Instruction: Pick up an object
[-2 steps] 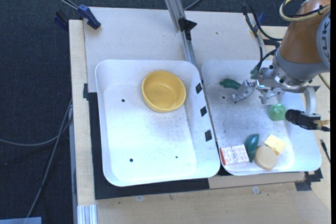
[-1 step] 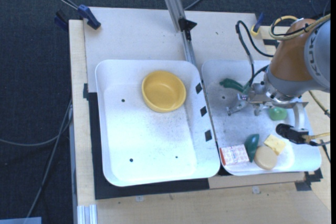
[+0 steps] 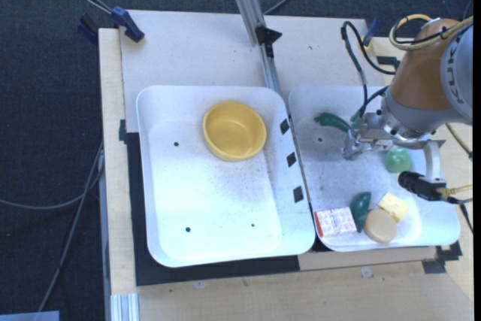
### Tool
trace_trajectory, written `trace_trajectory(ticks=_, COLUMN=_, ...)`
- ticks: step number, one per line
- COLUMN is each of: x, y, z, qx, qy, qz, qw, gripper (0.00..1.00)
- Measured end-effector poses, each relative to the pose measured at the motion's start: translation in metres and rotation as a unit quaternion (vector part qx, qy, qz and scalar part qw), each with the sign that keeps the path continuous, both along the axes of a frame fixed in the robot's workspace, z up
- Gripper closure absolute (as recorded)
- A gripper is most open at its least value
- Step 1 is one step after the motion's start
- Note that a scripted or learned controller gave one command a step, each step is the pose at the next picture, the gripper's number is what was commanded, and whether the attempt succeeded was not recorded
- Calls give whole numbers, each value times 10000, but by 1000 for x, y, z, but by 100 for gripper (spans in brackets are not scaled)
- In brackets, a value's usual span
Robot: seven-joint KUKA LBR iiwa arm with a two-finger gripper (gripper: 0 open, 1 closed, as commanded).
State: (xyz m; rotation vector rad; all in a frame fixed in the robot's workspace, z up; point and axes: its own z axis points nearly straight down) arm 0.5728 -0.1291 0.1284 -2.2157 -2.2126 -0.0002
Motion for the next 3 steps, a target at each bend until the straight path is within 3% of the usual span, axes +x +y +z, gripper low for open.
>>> trace_trajectory(ticks=2, x=1, y=5, z=112, qx=-35, qy=-89, qz=14, qw=10000, gripper=100)
trace_trajectory(ticks=3, x=2, y=6, z=121, qx=-40, qy=-66, qz=16, qw=10000, gripper=100)
